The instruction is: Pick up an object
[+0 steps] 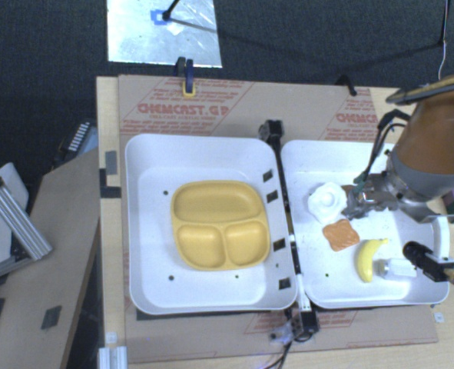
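Camera view: my pincer (355, 204) hangs low in the right bin (311, 283), beside the white cup (324, 199) and above the orange slice (340, 235); its opening I cannot tell. Step: approach, nothing gripped. Next, I judge, comes a descent centred on one object. The banana (369, 257) lies near; the yellow tray (215, 224) occupies the left bin (146, 206) on the cardboard-covered bench (234, 102).

Bare floor (319, 271) left of banana (367, 258)
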`<state>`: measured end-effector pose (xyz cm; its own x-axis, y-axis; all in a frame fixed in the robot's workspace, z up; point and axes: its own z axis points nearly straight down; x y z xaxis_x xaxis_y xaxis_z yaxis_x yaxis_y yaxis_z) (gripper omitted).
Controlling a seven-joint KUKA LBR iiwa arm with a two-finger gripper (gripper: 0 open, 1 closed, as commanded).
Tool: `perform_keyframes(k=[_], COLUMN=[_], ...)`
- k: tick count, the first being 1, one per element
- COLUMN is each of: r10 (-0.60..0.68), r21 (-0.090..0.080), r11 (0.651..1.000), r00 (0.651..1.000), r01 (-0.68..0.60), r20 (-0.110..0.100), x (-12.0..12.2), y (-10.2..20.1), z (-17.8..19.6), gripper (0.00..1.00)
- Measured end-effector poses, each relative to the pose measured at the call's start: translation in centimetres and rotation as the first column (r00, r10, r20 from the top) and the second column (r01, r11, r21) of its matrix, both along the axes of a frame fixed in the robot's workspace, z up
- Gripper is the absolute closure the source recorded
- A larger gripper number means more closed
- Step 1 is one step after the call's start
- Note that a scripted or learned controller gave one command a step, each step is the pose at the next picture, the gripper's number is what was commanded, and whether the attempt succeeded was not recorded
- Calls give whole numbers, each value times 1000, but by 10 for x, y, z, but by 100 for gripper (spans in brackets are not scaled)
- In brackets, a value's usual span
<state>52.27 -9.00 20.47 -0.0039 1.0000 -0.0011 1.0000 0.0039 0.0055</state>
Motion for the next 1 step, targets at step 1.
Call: perform_keyframes(k=[1], r10=[4], r21=[3], r11=[1000], r00=[1000], r01=[-4], r20=[-2], x=[7], y=[48], z=[-1], gripper=[100])
